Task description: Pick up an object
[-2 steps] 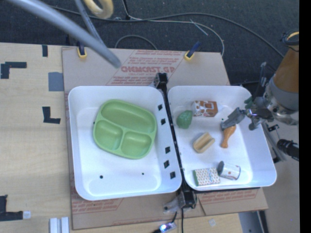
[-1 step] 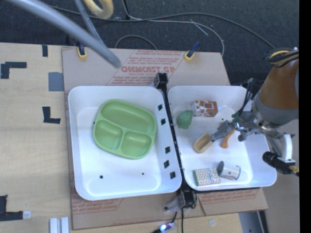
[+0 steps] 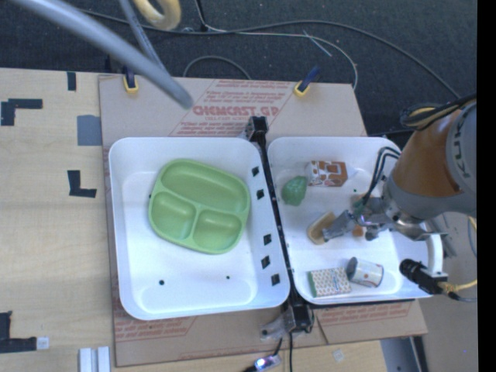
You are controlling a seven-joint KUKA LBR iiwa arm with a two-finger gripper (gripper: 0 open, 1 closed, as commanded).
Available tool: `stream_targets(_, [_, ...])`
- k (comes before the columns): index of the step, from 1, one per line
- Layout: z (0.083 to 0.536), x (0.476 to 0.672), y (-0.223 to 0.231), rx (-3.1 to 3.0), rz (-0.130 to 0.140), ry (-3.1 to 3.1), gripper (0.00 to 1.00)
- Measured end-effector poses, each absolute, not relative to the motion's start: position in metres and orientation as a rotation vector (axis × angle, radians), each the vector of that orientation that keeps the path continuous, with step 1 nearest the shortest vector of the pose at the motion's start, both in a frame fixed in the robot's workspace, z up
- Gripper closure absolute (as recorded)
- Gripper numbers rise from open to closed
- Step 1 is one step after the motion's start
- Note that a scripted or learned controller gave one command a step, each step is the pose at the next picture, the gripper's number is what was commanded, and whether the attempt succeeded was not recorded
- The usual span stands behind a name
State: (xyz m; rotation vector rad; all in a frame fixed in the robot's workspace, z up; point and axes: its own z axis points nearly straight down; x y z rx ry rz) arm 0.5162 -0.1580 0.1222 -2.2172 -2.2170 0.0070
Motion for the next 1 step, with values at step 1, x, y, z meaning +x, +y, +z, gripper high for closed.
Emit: stream_targets(1, [0.0846,0.5164,-0.1583,-2.221,0.002,-2.221,0.0])
